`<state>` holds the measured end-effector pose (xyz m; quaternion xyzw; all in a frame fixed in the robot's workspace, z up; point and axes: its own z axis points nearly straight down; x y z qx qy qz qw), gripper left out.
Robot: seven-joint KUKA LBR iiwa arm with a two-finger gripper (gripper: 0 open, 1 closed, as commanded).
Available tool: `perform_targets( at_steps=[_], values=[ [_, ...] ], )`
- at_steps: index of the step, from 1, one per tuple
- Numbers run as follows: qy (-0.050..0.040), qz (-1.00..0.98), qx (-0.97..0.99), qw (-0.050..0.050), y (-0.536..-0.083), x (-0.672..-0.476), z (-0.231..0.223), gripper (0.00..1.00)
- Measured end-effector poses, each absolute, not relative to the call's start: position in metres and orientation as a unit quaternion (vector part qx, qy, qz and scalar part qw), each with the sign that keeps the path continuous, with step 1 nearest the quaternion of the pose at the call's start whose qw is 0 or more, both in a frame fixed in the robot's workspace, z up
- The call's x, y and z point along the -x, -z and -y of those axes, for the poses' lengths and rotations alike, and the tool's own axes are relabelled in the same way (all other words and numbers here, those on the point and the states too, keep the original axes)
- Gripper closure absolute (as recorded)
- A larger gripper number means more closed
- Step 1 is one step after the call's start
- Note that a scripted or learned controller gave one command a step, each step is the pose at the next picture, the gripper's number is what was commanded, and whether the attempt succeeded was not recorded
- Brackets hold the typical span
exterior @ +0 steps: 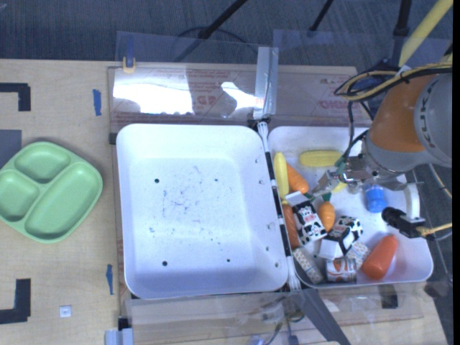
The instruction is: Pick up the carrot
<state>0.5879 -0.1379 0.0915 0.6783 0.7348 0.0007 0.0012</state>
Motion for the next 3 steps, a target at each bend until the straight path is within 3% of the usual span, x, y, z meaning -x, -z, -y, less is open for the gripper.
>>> perform_targets(
  at_steps=[1, 2, 3],
  values=[
    [-0.0015, -0.734, -0.679, 0.002, -0.087, -0.544, 0.109, 0.00],
    [-0.0001, -0.668, -0.744, 0.000, -0.184, -0.515, 0.045, 0.00],
    [-0.0002, -0.682, -0.731, 0.001, -0.188, -0.522, 0.055, 0.00]
  ],
)
